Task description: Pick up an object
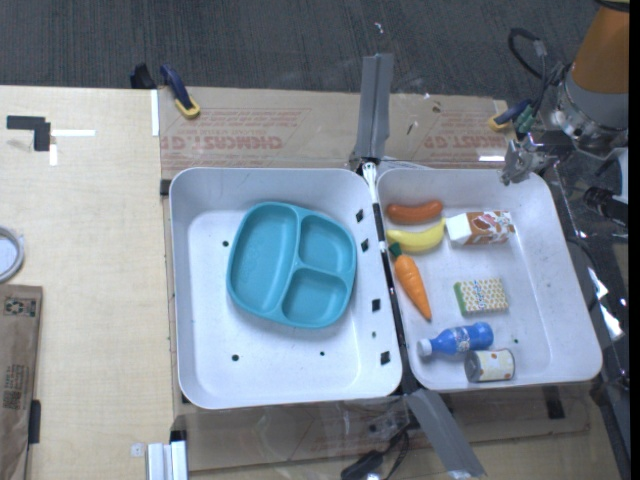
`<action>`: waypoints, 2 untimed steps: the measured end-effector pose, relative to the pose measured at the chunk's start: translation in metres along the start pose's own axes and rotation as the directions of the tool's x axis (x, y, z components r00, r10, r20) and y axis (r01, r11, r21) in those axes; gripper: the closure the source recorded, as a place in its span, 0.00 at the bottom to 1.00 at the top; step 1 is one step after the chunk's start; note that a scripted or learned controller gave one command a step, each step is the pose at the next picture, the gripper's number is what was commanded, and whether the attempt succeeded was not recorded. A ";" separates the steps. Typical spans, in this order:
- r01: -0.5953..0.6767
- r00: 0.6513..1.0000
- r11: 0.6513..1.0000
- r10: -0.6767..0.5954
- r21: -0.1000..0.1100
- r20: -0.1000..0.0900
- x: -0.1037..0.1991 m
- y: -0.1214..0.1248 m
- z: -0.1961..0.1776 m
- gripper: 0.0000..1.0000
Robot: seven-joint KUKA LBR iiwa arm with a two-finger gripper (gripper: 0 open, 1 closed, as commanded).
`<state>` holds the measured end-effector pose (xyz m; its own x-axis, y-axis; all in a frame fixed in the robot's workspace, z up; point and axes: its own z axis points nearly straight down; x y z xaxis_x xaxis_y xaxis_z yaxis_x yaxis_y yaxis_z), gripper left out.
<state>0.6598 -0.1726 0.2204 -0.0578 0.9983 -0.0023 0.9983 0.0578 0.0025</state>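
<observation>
Right bin (pixel 570 298), white and shallow, holds seven items, none of them lifted. Nearest the end effector (pixel 516 168): a small juice carton (pixel 482 228), orange and white, lying on its side, below and slightly left of it. Further left of the carton, away from the end effector: a toy sausage (pixel 414 211), red-orange, lying crosswise, and just beneath it a toy banana (pixel 416 237), yellow, touching or nearly touching the sausage. Lower again: a toy carrot (pixel 411 284), orange with a green tip, angled along the bin's left wall. Toward the bin's middle, well below the end effector: a small patterned packet (pixel 481 294), greenish, lying flat. Farthest from the end effector, at the bin's near edge: a blue bottle (pixel 457 340) with a white cap, on its side, and just beside it a small can (pixel 490 365), also on its side.

End effector: hovers at the far right corner of the right bin, over its rim, apart from every item. Whether its fingers are spread or pressed together I cannot tell. Nothing is seen between them.

Left bin (pixel 200 298), well to the left of the end effector: one teal divided plate (pixel 292 264) with three compartments, resting flat.

Bench (pixel 80 218): pale wood, carrying both bins.
</observation>
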 end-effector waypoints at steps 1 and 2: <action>-0.005 1.000 1.000 0.005 0.003 0.000 0.016 -0.020 -0.125 1.00; -0.010 1.000 1.000 0.010 0.006 -0.002 0.040 -0.033 -0.024 1.00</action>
